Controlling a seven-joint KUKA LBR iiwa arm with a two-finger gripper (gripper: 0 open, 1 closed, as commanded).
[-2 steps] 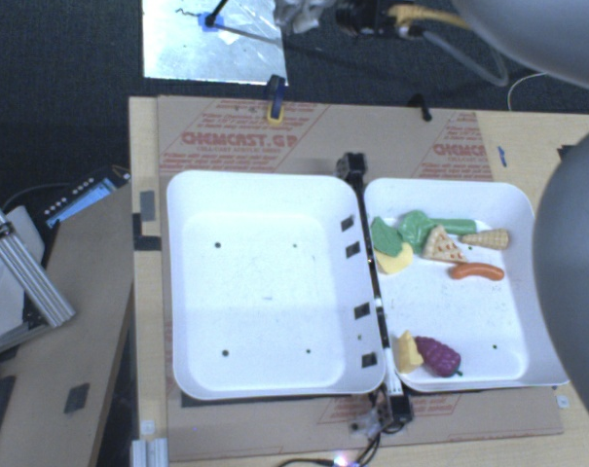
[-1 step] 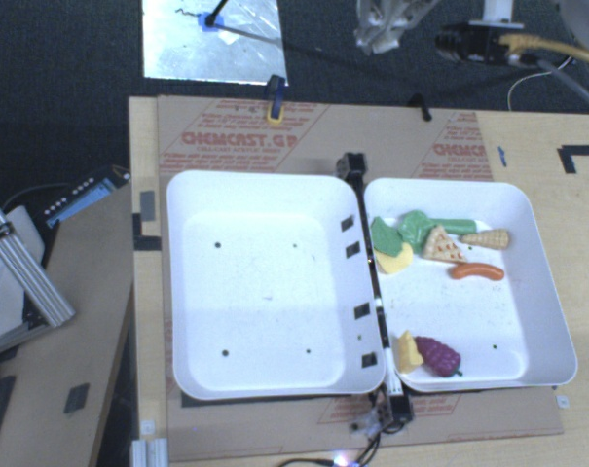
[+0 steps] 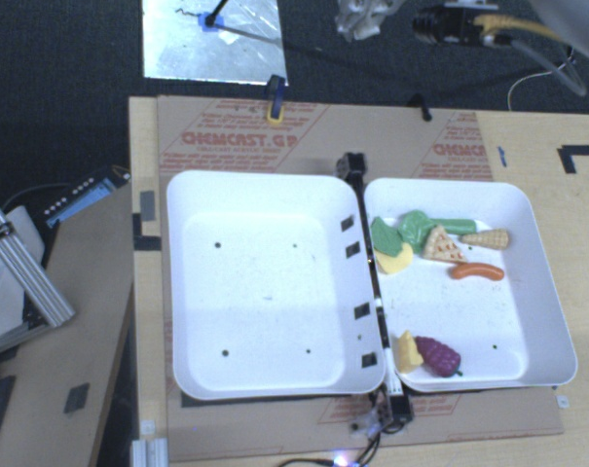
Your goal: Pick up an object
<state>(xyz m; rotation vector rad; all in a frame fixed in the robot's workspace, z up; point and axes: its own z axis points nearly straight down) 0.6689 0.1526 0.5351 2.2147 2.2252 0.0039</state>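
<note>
The right bin (image 3: 537, 290) holds several toy foods. Along its far side lie a green leafy piece (image 3: 386, 233), a longer green vegetable (image 3: 432, 227), a pizza slice (image 3: 446, 247), an ice-cream cone (image 3: 487, 238), an orange sausage (image 3: 477, 271) and a pale yellow piece (image 3: 395, 260). Purple grapes (image 3: 438, 356) and a second yellow piece (image 3: 407, 350) sit at the near left corner. My gripper (image 3: 368, 8) hangs high at the top of the view, beyond the far end of the bench and well away from both bins. Nothing is seen in it.
The left bin (image 3: 265, 285) adjoins the right one along a black-clipped divider (image 3: 370, 280). A yellow and blue clamp (image 3: 275, 100) sits at the bench's far edge. A shiny sheet (image 3: 211, 27) lies on the floor. A metal frame (image 3: 21, 270) stands at left.
</note>
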